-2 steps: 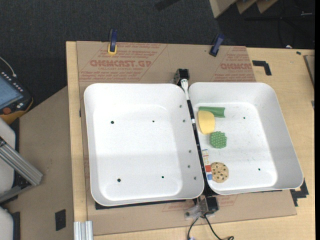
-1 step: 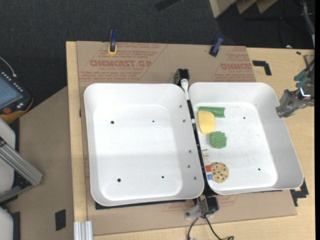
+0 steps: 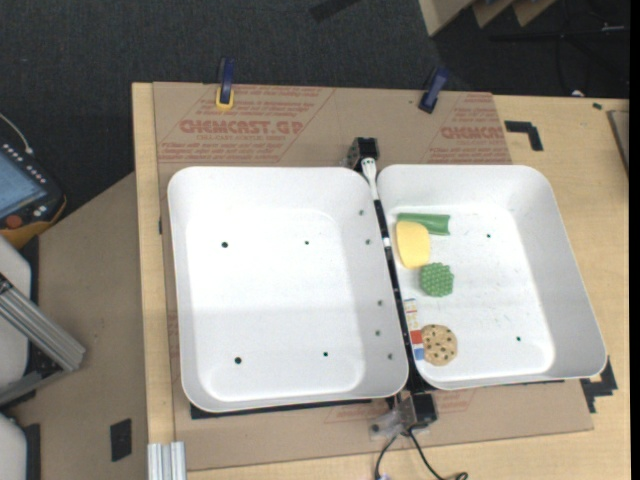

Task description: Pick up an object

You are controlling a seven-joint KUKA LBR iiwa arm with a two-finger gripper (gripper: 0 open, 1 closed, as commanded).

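Two bins sit side by side on the table (image 3: 300, 118). Along the right bin (image 3: 520, 268)'s left wall lie four things in a row: block (image 3: 424, 224) at the back, then lemon (image 3: 412, 243), ball (image 3: 436, 280), and cookie (image 3: 438, 344) in front.

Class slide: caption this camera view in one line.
Four small items, green block, yellow piece, green ball, cookie, line the right bin's left edge.

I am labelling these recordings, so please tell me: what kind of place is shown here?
Probably a robotics lab bench, not a home. Two shallow white bins are clamped onto a protective board, and small toy-like items such as a cookie sit in the right bin.
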